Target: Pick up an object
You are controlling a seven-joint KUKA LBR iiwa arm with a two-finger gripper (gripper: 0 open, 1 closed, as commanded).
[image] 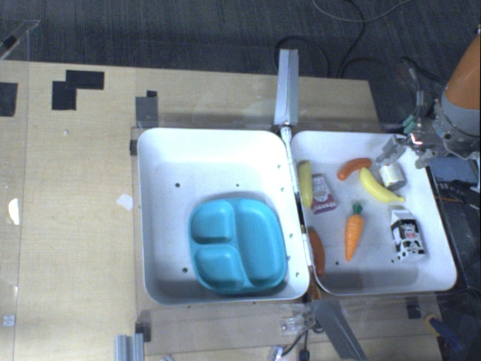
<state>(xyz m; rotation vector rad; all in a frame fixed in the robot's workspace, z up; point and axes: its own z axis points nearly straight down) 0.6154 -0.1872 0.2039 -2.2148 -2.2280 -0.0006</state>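
My gripper (391, 173) hangs low over the back right of the right bin (443, 273), coming in from the arm at the right edge. It sits right at the upper side of a yellow banana (380, 188); whether they touch is unclear. An orange sausage (353, 168) lies just left of it. Further forward are a carrot (353, 232) and a black-and-white box (406, 237). Along the bin's left wall lie a yellow corn-like piece (304, 183), a small packet (322, 193) and a brown sausage (316, 251).
The left bin (161, 201) holds a blue divided plate (237, 244) at its front right. A metal post (287, 89) stands behind the wall between the bins. Cables run along the bench's right side.
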